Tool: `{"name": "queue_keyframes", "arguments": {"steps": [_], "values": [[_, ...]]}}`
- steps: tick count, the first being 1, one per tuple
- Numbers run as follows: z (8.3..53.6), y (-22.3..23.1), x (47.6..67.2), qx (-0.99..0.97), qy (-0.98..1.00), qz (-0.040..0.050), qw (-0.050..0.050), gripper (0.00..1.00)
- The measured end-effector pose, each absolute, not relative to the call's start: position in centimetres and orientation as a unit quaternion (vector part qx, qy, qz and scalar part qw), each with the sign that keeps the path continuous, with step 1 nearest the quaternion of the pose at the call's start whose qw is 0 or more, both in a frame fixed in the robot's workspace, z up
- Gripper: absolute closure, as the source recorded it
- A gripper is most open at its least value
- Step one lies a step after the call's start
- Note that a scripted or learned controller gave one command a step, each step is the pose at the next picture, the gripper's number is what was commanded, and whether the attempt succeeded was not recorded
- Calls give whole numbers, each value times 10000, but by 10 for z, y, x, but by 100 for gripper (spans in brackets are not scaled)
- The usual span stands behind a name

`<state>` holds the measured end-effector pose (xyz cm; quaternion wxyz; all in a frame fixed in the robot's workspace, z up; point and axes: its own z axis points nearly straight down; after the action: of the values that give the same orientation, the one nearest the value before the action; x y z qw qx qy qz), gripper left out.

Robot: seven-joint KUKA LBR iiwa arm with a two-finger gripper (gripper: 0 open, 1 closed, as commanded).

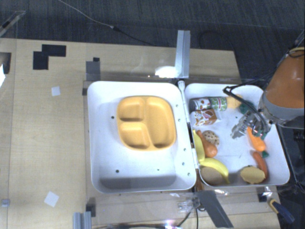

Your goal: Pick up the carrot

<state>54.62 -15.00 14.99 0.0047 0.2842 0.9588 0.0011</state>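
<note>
The carrot (256, 140) is orange with a green tip and lies in the right bin (228, 149) near its right wall, pointing toward the front. My gripper (249, 126) hangs low over the bin just behind and left of the carrot's upper end. It is open, with one finger (238, 129) to the left and the other close to the carrot's top. Nothing sits between the fingers. The arm's orange band (286, 82) reaches in from the right.
The right bin also holds two cans (208, 104), a cookie (211, 137), a banana (214, 165), a potato (252, 174) and a second orange vegetable (260, 162) in front of the carrot. A yellow divided plate (144, 122) lies in the left bin (102, 166).
</note>
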Motion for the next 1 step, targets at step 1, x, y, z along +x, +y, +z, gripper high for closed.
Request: {"name": "queue_keyframes", "arguments": {"steps": [1], "values": [[170, -96, 489, 3669, 9303, 16, 30, 100]]}}
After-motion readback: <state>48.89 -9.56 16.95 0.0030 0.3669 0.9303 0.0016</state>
